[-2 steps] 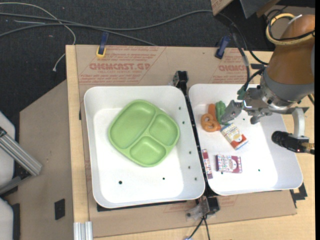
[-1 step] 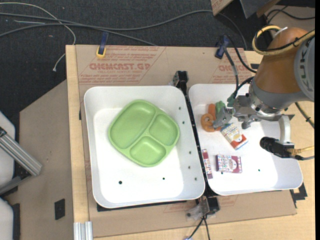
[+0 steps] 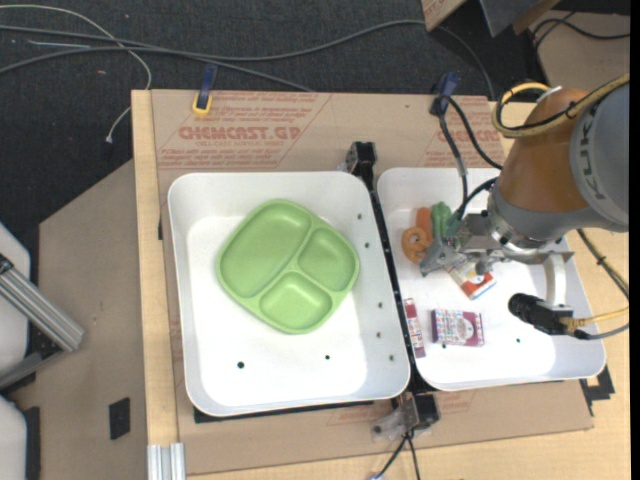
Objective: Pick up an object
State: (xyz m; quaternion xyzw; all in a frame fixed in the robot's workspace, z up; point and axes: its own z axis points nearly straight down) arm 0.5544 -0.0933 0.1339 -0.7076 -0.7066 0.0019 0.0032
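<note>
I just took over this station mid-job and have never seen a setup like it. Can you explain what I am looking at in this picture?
This is one camera fixed above the bench, looking down at a slant. The grey and orange machine on the right is a robot arm. Its gripper hangs low over the right bin, among the small things there. The job is to pick up one thing. The left bin holds a green divided plate. The right bin holds an orange ring, a red-and-white box close by the gripper, a purple packet nearer the front, and a narrow packet along the bin's left wall. From this angle I cannot tell whether anything is held.
</note>
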